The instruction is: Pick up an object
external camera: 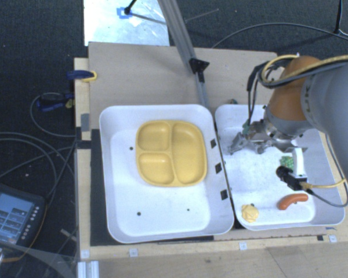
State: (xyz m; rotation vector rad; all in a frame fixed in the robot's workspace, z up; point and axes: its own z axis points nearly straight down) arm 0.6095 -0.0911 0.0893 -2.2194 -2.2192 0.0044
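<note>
- The grey arm's two-finger gripper hangs low over the left part of the right-hand shallow white bin, its metal fingers spread apart with nothing between them.
- Candidate objects lie near the bin's front edge: a small orange-red sausage-shaped toy and a pale yellow lumpy toy (a small green piece sits by the wrist).
- The yellow three-compartment plastic plate rests in the left-hand white bin.
- Judged step: approach, no grasp yet. Next, centre over one toy, descend, close.
</note>
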